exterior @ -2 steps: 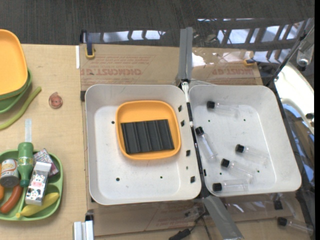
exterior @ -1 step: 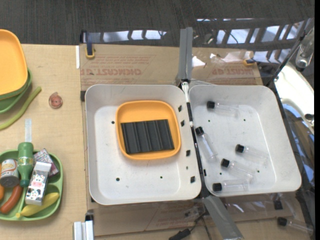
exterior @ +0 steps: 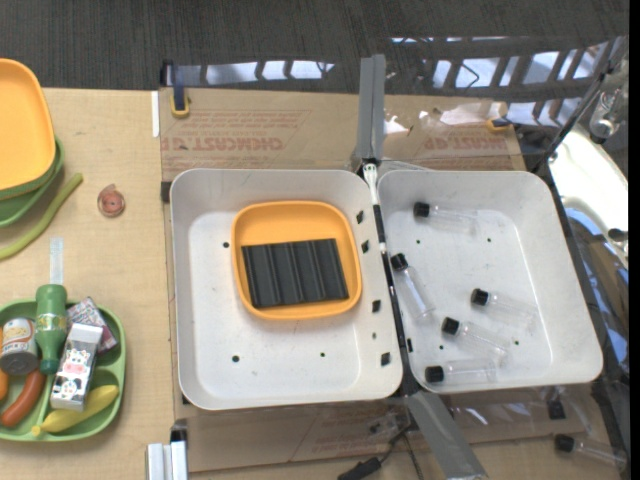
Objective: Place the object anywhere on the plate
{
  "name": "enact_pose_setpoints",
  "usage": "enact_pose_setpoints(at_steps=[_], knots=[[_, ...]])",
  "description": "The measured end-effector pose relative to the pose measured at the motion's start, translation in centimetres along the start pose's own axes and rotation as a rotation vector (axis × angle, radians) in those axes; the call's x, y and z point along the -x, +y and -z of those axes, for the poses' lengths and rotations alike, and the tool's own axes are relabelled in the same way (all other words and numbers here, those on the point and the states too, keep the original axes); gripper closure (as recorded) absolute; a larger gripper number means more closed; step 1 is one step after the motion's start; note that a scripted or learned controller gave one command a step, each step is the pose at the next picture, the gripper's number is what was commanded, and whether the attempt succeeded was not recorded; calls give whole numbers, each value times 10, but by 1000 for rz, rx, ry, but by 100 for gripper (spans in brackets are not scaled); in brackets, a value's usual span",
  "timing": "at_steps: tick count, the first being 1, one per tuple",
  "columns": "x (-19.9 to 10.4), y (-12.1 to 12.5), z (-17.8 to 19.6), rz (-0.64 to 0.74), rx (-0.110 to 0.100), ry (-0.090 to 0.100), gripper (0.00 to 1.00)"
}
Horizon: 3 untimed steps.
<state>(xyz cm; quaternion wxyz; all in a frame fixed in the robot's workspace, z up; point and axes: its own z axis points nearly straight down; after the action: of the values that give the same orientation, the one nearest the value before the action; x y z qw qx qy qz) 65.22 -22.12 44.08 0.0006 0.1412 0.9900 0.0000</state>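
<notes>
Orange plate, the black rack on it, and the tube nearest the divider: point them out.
orange plate (exterior: 296,214), camera view, bare far rim.
black rack (exterior: 296,273), camera view, ribbed middle.
tube nearest the divider (exterior: 412,288), camera view, clear body.

An orange plate (exterior: 296,258) with rounded corners lies flat in the left bin (exterior: 200,368), toward its rear edge. A dark ribbed slab (exterior: 295,272) rests on it. Five clear capped tubes (exterior: 445,215) lie scattered across the right bin (exterior: 560,348).
</notes>
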Motion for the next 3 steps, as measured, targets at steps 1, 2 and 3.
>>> enact_pose_setpoints(at_steps=[1, 2, 3], knots=[[0, 0, 0, 0, 0, 0, 0], [-18, -6, -44, 411, 2, -2, 0], [7, 2, -144, 727, 2, -3, 0]])
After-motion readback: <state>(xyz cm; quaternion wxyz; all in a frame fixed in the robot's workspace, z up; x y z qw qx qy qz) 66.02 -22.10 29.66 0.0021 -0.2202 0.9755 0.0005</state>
